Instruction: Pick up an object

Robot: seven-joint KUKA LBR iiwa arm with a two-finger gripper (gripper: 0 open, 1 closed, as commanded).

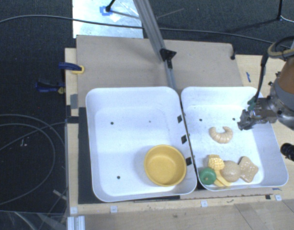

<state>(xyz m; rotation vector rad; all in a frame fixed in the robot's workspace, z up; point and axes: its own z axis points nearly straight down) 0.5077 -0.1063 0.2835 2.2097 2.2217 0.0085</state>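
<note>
So the bench [152,63] carries two white bins, and I'll use the right bin [204,104] as the reference since that's where everything's going on. The left bin [118,109] sits touching its left wall and has a yellow bowl [165,165] parked in the near corner closest to the right bin. The arm [287,92] comes in over the right bin's right rim, and its gripper [246,120] hangs above the bin's right-hand side, about halfway between the far and near walls. Can't tell whether the pincer is spread or pinched from this angle, it's just a dark blob, and nothing shows between its tips. The closest candidate is the croissant [221,134], lying alone in the middle of the right bin, just left of and a bit nearer than the gripper. Down in the bin's near corner there's a cluster touching each other: a tan round roll [230,170], a waffle-ish cookie [247,168], a corn cob [215,163] and a green piece [207,176]. My take: go for the croissant, since it's isolated. Centre over its middle, close across the narrow width of the curve, and descend straight so it doesn't skid away.
</note>
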